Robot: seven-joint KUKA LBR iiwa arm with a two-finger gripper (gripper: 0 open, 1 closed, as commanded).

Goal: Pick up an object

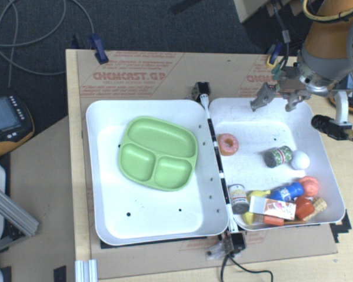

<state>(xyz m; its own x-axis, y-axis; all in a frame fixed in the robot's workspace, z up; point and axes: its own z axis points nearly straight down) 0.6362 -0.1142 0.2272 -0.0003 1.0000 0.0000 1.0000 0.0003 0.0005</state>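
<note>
Clutter is heaped in the near corner of the right bin [326,157]: a blue bottle [288,191], a small jar [238,197] and a carton [273,207]. Farther back a green can [279,156] lies beside a white ball [300,160], with a pink doughnut [227,144] to their left. Beyond the can, over the bin's far rim, the gripper [277,100] is held with fingers spread wide, nothing between them.

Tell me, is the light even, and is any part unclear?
Camera view: light is soft and even, with mild glare on the green tray; the pile of small things in the right bin is fuzzy, and the gripper looks slightly blurred.
</note>
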